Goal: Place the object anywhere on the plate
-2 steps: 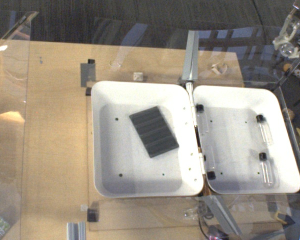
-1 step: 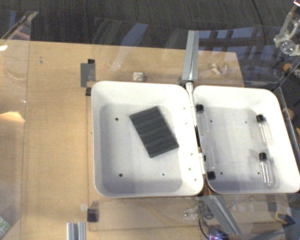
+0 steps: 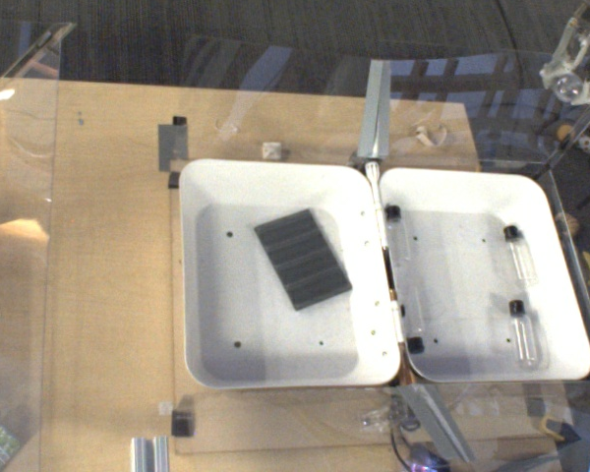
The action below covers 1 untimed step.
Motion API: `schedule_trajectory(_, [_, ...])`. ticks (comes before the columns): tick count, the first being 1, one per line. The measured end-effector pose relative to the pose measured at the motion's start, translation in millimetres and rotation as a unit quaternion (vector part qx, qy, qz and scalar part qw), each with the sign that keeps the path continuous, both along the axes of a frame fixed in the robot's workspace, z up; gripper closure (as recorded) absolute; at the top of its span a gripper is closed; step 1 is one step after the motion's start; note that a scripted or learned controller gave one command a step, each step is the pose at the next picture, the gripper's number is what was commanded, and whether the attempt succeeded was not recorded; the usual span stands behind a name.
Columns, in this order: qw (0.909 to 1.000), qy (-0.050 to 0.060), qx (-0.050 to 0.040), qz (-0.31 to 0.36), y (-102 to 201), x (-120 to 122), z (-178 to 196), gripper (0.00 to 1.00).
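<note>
A dark grey ridged plate [image 3: 303, 259] lies tilted on the floor of the left bin [image 3: 206, 352]. Clear tubes with black caps lie in the right bin [image 3: 472, 362]. One tube [image 3: 520, 256] is near the right wall and a second [image 3: 525, 334] lies below it. Two more black caps [image 3: 392, 211] [image 3: 414, 344] sit against that bin's left wall. A silvery part of the arm's end [image 3: 573, 59] shows at the top right, high and behind the right bin, far from the tubes and the plate. Nothing is seen held there.
A grey metal bar [image 3: 376, 111] runs back from the seam between the bins. Small blocks [image 3: 178, 126] [image 3: 182, 422] and a small cube [image 3: 271, 150] sit on the wooden bench around the left bin. A clear screen stands at the left.
</note>
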<state>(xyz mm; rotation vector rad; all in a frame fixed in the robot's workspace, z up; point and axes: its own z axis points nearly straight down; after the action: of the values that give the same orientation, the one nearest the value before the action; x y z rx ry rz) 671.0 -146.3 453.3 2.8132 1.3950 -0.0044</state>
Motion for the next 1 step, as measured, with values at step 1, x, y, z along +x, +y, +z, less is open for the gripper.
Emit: schedule_trajectory(1, [0.9695, -0.001, 0.0012, -0.245, 13.6, -15.9, -27.3, 1.0])
